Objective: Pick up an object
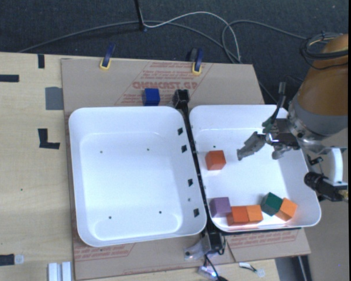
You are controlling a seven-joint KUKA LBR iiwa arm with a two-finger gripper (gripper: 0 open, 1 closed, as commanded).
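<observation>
At the left, the desk [23,174] is seen, carrying two white bins side by side. The left bin [82,174] lies bare inside. Behind it, on the cardboard, a blue block [151,96] sits outside both bins. In the right bin [292,174], an orange cube [215,160] lies alone near the left wall, and a cluster is found along the near wall: a purple block [220,206], two orange blocks [245,215], a green block [272,204] and another orange one [286,209]. The hand [258,146] hangs just right of the lone orange cube, its two fingers apart with nothing between them. The approach step is judged to be in hand; a move left and down over the cube is called for next. The hand's height above the bin floor cannot be told, and the arm is cut off at the right.
</observation>
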